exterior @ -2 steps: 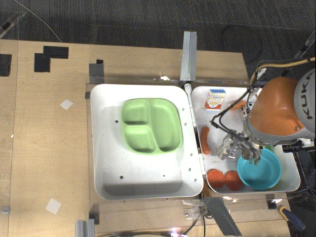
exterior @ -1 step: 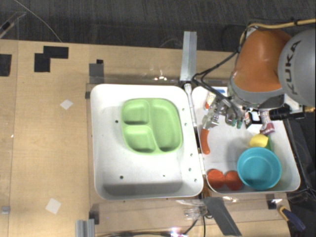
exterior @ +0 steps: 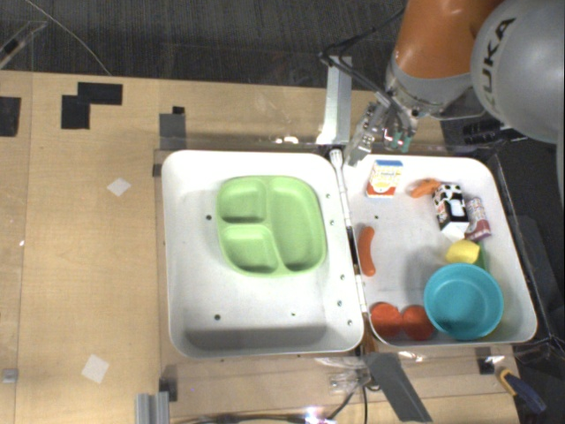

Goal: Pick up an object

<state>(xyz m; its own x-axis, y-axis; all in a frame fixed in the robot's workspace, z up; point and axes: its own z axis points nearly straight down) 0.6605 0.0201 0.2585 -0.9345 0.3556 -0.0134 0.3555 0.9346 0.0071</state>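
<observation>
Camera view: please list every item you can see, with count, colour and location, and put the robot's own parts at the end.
bins: 2, white, side by side on the bench
divided tray: 1, green, in the left bin
bowl: 1, teal, right bin, near corner
lemon: 1, yellow, just behind the bowl
tomatoes: 2, red, right bin, left of the bowl
sausage: 1, red-orange, along the right bin's left wall
small carton: 1, white and orange, right bin, far side
carrot: 1, orange, right of the carton
packets: black-white and purple, count unclear, right bin's right side
arm: 1, grey with orange band, above the right bin
hand: 1, over the right bin's far left corner
</observation>
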